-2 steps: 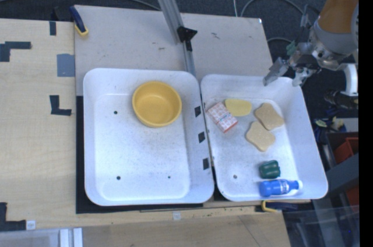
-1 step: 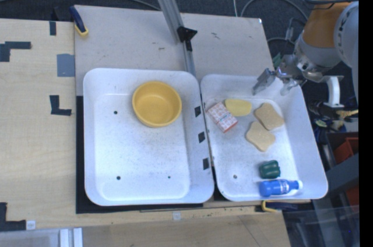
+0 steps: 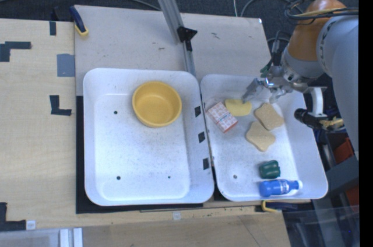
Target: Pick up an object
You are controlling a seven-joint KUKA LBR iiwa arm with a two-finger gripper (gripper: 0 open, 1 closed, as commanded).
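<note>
While the arm (image 3: 326, 36) is reaching in over the right bin (image 3: 303, 173), the gripper (image 3: 260, 88) is hovering just above the pale yellow object (image 3: 238, 107), its fingers spread and holding nothing.
Beside that object a small patterned box (image 3: 222, 116) is lying to its left, and two tan sponge-like pieces (image 3: 268, 116) (image 3: 260, 136) are lying to its right; a green object (image 3: 269, 169) and a blue bottle (image 3: 278, 187) are resting near the bin's front edge, while a yellow bowl (image 3: 156, 103) is sitting in the left bin (image 3: 105, 182).
</note>
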